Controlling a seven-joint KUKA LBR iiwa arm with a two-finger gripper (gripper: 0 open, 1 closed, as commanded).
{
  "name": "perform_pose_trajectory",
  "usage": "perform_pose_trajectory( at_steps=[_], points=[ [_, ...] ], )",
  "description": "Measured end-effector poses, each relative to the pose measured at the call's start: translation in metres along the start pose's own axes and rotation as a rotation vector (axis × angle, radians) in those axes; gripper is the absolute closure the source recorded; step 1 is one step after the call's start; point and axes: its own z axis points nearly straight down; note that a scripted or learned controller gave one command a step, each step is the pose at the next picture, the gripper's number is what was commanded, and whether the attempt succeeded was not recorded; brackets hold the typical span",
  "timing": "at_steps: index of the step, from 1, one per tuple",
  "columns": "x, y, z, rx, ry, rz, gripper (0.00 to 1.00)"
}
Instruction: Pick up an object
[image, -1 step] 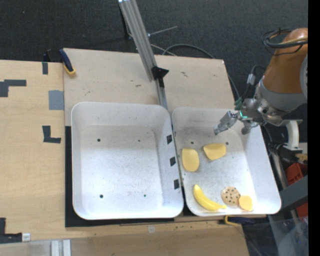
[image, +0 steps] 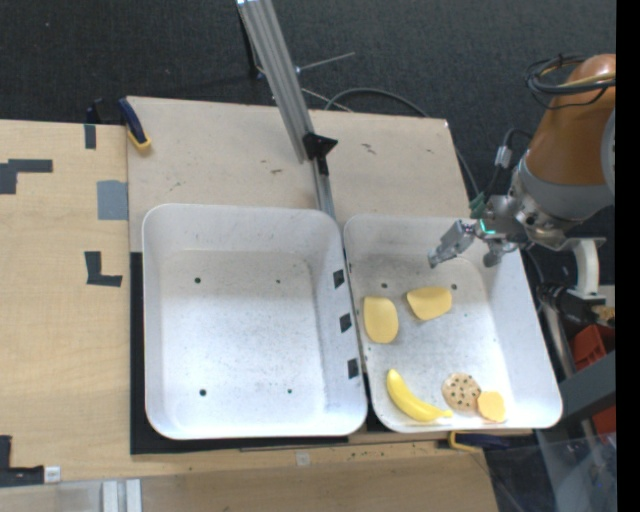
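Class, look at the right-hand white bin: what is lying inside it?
Inside the right bin lie two pale yellow pieces, a banana, a speckled cookie and a small orange piece. The gripper hangs above its far end, so the floor beneath is partly covered.

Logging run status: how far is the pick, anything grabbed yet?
Done: the gripper is over the right bin, near its far edge. In hand: nothing is between its fingers. Left: the whole pick. All five items lie on the bin floor: two yellow pieces, the banana, the speckled cookie and the orange piece.
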Motion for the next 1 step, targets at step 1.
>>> perform_pose_trajectory(
  at_steps=[1],
  points=[
    [0.0081, 0.0061, 0.0546, 0.005, 0.0, 0.0, 0.0]
  ],
)
